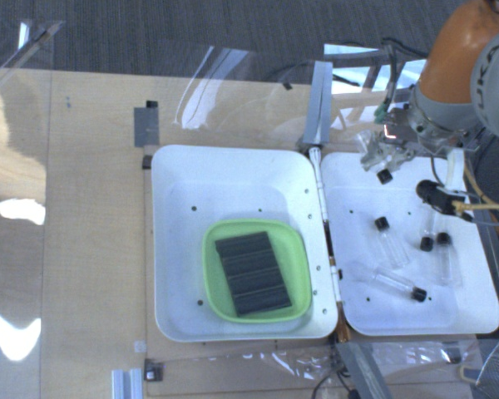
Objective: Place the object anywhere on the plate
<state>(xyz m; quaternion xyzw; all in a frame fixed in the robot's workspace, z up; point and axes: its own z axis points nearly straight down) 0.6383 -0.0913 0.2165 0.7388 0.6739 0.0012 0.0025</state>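
Observation:
A green plate lies in the left white bin, and a dark grey ridged block rests flat on it. In the right white bin lie several clear vials with black caps, among them one near the middle and another toward the front. My gripper hangs over the far left corner of the right bin. A clear vial with a black cap shows just below it; whether it is gripped or lying in the bin is unclear.
A grey upright bracket stands behind the seam between the bins. Black cables trail from the wrist over the right bin's far side. Clear plastic sheeting lies on the wooden bench behind the left bin.

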